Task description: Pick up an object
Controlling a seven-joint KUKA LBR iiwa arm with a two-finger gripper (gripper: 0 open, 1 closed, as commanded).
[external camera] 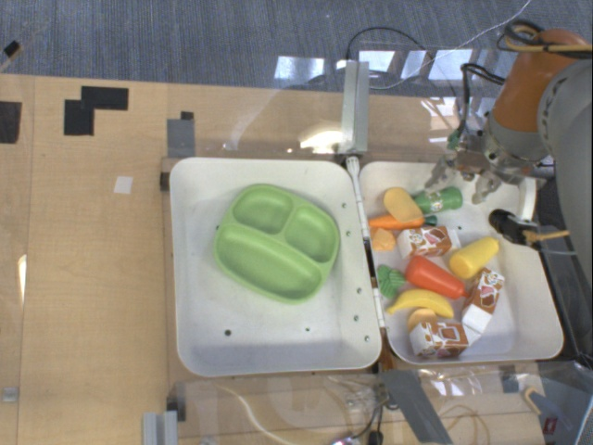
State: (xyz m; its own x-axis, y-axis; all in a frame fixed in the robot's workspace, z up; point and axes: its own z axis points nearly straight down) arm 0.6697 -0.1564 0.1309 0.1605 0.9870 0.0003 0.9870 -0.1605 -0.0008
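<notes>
The gripper (460, 176) hangs by the right bin's (533, 341) far edge, fingers spread wide, holding nothing, just above the green bottle (438, 200).

The arm (556, 100) reaches in from the right side of the bench, near its far right corner. Its grey body bulks at the right edge, and the orange band (528, 86) curves above the wrist. From there the wrist tips downward and to the left, ending in the gripper (466, 182), which hangs over the far edge of the right-hand bin (547, 341). The two fingers (443, 176) are spread apart, pointing down, with nothing between them. Thin cables trail along the wrist.
</notes>
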